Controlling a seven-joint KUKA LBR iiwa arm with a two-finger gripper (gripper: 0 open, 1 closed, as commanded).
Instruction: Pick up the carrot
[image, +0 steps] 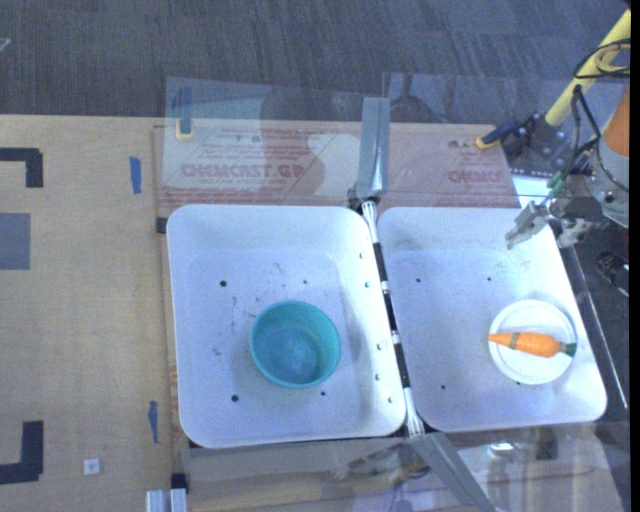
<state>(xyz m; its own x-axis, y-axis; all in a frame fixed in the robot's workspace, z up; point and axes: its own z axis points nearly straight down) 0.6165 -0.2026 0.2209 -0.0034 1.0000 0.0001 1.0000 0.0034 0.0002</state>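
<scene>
Two white bins sit side by side on the bench, a grey divider (372, 150) rising behind the seam between them. Left bin (200, 250) holds a teal bowl (294, 345), upright, set a bit toward the near side and near the bin's middle. Right bin (440, 260) holds a small white plate (534, 372) toward its right side, and the carrot (526, 343) lies flat on that plate, orange body pointing left, green stub end at the right (touching the plate, roughly centred on it). Dark specks dot the floors of both bins.

Gripper (543, 224) is at the upper right corner of the right bin, over the rim, with two grey fingers spread apart and nothing between them. It is well apart from the carrot, which lies nearer the camera on the same side. Orange band of the arm (620, 135) shows at the far right edge, with yellow cable (585, 70) above it. Blue tape marks and black corner marks sit on the tan bench (80, 300) left of the bins.
</scene>
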